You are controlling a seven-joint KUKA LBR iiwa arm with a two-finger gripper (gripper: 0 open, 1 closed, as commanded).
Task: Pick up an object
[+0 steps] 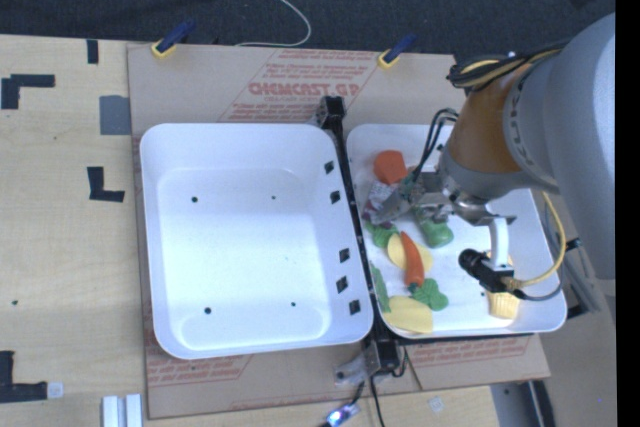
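**Orange, green and yellow pieces crowd the right bin under the arm**

Orange shows twice in the right bin (535, 320): a small block (390, 164) near its far left corner, and a carrot-shaped piece (411, 258) lying lengthwise toward the middle of its left side. The carrot rests on a pale yellow piece (424, 261). A green lump (437, 235) sits just beside it, a second green piece (431, 295) lies nearer the front edge, and a larger yellow piece (410, 315) rests against the front rim. A small yellow block (504, 305) lies toward the front right corner.

The grey arm (570, 105) with its orange band (480, 130) hangs over the far half of this bin. The pincer (405, 203) points toward the bin's left wall, between the orange block and the carrot, close above the clutter there. Whether it is spread or closed cannot be told, as the tips blur into the items beneath.

The left bin (160, 215) sits alongside, both on a cardboard sheet (290, 85) on the worktop (50, 235).
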